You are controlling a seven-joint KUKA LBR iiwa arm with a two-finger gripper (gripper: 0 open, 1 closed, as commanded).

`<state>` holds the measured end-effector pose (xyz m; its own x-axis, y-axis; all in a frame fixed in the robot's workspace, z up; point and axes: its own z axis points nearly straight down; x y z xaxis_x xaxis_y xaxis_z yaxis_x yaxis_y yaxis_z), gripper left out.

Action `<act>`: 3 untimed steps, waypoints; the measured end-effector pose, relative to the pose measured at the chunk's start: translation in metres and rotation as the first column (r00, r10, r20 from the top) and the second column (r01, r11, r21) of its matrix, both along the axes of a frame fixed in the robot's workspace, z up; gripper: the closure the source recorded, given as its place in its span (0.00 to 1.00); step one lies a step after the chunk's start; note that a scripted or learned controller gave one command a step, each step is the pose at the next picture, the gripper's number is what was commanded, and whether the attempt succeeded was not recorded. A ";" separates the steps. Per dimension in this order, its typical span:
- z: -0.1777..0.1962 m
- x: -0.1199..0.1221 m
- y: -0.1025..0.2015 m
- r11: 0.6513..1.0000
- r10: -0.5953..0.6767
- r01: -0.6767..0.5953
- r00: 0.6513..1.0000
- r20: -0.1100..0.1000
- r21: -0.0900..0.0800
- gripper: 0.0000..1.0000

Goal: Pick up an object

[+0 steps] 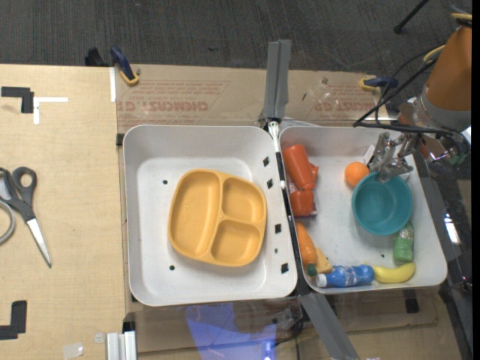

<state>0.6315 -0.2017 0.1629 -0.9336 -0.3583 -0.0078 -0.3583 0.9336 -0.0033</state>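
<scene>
My gripper (391,165) hangs over the back of the right bin (431,276), just above the far rim of a teal bowl (382,207). An orange ball (356,173) lies immediately left of the gripper, beside the bowl. Nothing visible hangs from the gripper. Along the bin's left wall lie two orange-red pieces (299,178) and a carrot-like piece (306,246). At the bin's front are a blue bottle (349,276), a yellow banana (395,274) and a small green item (405,244).
The left bin (142,201) holds a yellow divided plate (217,217). Scissors (26,208) lie on the bench at far left. A blue clamp (124,64) and cardboard sit behind the bins. Cables run near the arm at right.
</scene>
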 end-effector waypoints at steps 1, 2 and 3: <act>0.000 0.000 0.000 1.000 0.000 0.000 1.000 0.000 0.000 0.00; -0.069 -0.049 0.009 0.999 -0.044 0.044 0.999 -0.002 0.001 0.00; -0.070 -0.028 0.051 0.995 -0.104 0.104 0.995 -0.003 0.002 0.00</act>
<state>0.6030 -0.1509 0.0930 -0.9659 -0.2590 -0.0061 -0.2590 0.9659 -0.0007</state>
